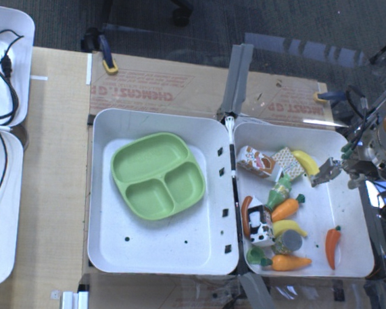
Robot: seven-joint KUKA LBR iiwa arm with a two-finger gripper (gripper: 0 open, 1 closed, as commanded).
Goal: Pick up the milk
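The milk (259,225) is seen as a small carton with black-and-white cow patches, lying on its side in the right-hand bin (356,220), close against the divider that separates that bin from the left-hand bin (103,244). Its patterned face is turned upward; one end looks darker, though finer print cannot be read. A red chilli (246,213) is laid along its left edge, touching or nearly touching it, and a yellow banana (289,227) is found just to its right. Below the milk a green item is partly hidden, and a carrot (290,263) is placed just beyond it, toward the bin's near rim. A grey round can end (291,242) is seen between the banana and that carrot.

Farther from the milk, toward the far rim, a brown snack packet (257,161) and a second banana (305,161) are laid, with a green bottle (279,191) and another carrot (285,209) between them and the milk. A small carrot (333,245) is set well apart to the milk's right.

The gripper (327,172) is held over the right-hand bin's far right part — well apart from the milk, near the second banana. Nothing is seen between its fingers, but whether they are spread or closed cannot be told.

A green divided plate (158,175) is set in the left-hand bin.
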